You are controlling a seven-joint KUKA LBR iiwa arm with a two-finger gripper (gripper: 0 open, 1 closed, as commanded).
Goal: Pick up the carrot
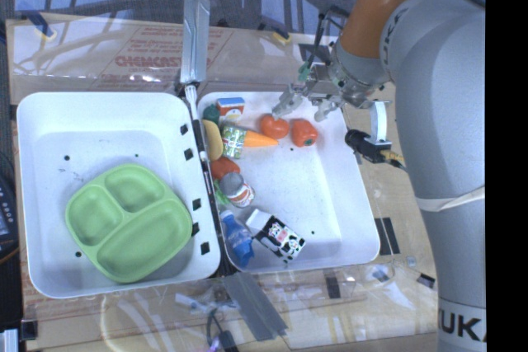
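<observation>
1. We find the gripper (307, 104) above the far edge of the right bin (330, 202), with its two fingers spread apart and nothing between them.
2. One fingertip (286, 105) hangs just above a red tomato (273, 126); the other lies near a second red, rounded vegetable (304, 132). We cannot tell whether either finger touches them.
3. The carrot (259, 140) lies on the floor of the right bin, near its far left part, pointing right. It sits just below the tomato and appears to touch it. It is apart from the gripper.
4. The blunt end of the carrot meets a small green-labelled pack (233, 141), which lies beside a yellow item (214, 138) against the bin's left wall.
5. A small carton with a blue and red label (230, 107) stands in the far left corner of the same bin.
6. Along the left wall, nearer the camera, we note a red item (223, 169), a small can (239, 194), a blue wrapper (238, 241) and a black-and-white carton (280, 238).
7. The left bin (49, 144) holds a green divided plate (129, 220) with three compartments.
8. The grey arm (437, 95), with its orange band (375, 4), enters from the right, above the bench (107, 53).
</observation>
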